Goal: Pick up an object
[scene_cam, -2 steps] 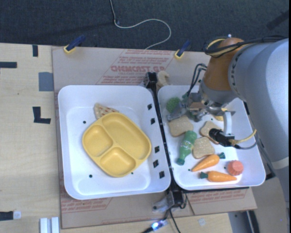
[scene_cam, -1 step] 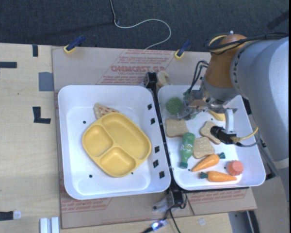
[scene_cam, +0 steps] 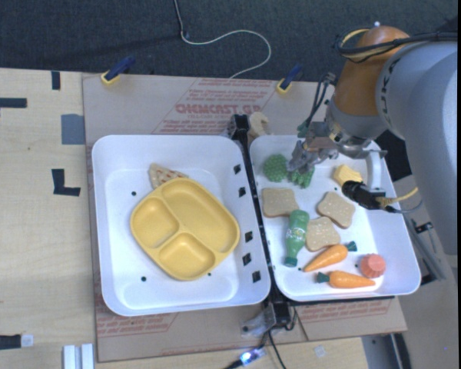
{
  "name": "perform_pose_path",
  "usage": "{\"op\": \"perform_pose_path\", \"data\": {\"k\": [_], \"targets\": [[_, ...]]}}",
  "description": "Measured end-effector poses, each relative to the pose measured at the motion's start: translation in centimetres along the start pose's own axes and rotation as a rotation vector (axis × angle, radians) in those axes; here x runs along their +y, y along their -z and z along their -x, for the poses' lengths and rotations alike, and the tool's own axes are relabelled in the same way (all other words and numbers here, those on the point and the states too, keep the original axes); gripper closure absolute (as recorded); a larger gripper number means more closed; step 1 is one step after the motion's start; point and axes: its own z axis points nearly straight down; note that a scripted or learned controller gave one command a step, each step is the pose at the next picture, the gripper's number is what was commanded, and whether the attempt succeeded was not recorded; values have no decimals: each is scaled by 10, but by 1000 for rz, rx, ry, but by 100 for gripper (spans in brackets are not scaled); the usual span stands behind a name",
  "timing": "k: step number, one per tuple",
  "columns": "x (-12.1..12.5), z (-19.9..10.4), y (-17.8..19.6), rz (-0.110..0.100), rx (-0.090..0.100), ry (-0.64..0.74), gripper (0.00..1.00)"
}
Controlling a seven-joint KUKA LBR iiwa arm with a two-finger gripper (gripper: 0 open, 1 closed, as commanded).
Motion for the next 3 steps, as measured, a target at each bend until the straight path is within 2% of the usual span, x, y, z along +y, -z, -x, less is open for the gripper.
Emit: {"op": "perform_pose_path", "data": {"k": [1,2,3], "targets": [[1,3,64,3,-1,0,100],[1,3,74,-3,0,0,100],[-40,-32,63,-7,1,1,100]]}}
